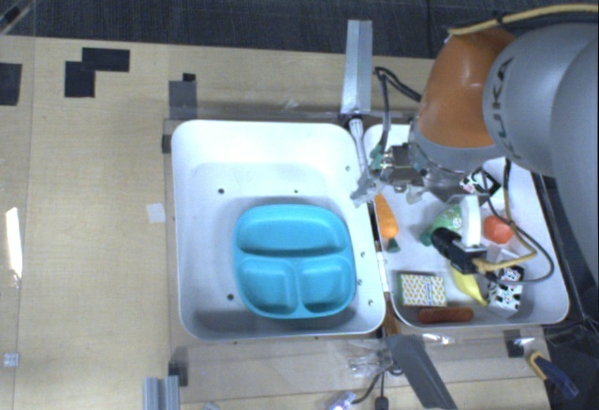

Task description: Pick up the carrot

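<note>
- Two shallow white bins sit side by side on a wooden bench.
- The left bin [197, 212] holds a blue divided tray [295, 258] near its front edge.
- The carrot [385, 217] lies in the right bin [552, 305], against its left wall, pointing front to back.
- The grey and orange arm [487, 99] reaches over the right bin's back left corner.
- Its gripper [374, 176] hangs just above the carrot's back end; whether it is released or clenched cannot be told.
- Small toys crowd the right bin's front edge, including a banana [465, 284].
</note>
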`<state>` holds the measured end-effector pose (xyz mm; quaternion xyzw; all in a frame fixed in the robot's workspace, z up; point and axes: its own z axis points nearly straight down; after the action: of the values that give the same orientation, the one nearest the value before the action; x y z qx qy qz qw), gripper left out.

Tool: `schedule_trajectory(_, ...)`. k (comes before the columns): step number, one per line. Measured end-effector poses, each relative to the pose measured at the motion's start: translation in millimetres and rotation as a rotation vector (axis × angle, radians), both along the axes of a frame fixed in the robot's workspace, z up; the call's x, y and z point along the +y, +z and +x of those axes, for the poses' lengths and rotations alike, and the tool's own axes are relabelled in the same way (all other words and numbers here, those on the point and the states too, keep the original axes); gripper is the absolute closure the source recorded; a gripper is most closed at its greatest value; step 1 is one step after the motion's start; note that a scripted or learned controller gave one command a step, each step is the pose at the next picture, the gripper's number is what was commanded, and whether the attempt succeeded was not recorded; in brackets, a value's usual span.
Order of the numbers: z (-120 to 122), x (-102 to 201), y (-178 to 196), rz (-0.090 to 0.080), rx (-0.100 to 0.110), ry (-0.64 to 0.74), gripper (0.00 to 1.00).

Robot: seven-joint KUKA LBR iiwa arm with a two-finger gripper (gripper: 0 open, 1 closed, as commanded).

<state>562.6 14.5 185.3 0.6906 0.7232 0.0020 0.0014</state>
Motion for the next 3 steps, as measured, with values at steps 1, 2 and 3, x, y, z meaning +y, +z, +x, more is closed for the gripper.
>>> schedule_trajectory(1, -57, -8, 0, 0.000, 0.001, -0.012, 0.00)
schedule_trajectory(2, -19, -25, 0, 0.000, 0.001, -0.016, 0.00)
schedule_trajectory(3, -28, -27, -1, -0.001, 0.001, 0.001, 0.00)
